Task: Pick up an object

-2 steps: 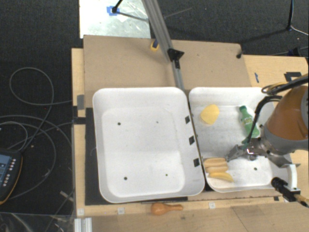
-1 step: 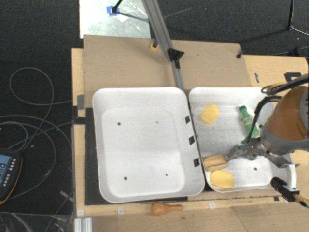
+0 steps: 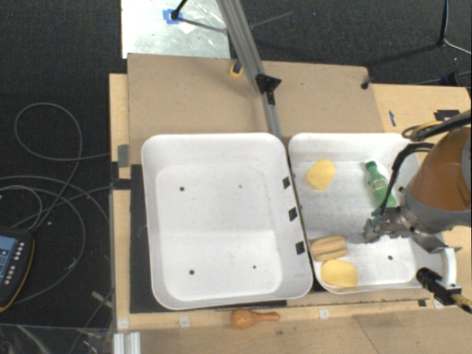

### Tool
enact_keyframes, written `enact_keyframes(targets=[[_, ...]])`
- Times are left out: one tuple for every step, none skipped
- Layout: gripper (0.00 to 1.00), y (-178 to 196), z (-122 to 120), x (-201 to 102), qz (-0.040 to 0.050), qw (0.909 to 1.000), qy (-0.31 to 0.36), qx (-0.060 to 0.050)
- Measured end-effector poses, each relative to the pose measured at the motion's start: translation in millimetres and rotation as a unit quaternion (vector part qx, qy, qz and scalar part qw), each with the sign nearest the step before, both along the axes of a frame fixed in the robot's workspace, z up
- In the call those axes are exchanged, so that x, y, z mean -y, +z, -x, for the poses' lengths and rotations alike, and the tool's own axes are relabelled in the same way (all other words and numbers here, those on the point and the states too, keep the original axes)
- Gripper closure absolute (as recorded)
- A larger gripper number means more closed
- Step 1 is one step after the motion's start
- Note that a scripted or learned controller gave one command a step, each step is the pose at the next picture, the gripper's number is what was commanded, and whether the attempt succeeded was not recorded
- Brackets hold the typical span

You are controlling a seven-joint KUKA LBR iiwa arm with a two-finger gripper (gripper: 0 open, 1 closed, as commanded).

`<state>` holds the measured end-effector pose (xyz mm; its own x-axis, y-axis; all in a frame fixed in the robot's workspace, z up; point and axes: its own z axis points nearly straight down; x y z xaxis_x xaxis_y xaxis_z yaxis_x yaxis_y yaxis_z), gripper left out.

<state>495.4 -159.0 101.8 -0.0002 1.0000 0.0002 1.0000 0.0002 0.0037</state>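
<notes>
Hand (image 3: 375,231), grip state indiscernible, at green bottle's (image 3: 377,182) 6 o'clock end; descending off-centre could roll it away.

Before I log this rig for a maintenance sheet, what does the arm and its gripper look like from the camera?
The arm is grey below a broad orange band near the wrist. A dark cable loops along its upper side. The gripper is a small, dark, metallic assembly. A white bracket with a black part sits by the wrist.

White bins (image 3: 214,153), green bottle (image 3: 376,181), yellow pieces (image 3: 321,174), tan roll (image 3: 329,246), orange-banded grey arm (image 3: 442,179).
</notes>
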Motion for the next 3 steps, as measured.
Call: enact_keyframes(targets=[[1.0,63.1,-6.5,-2.4,0.0013,1.0,0.003,0.002],[1.0,127.7,-9.5,-1.1,0.0016,1.0,0.003,0.003],[1.0,156.2,-11.1,-0.7,0.0009,1.0,0.003,0.001]])
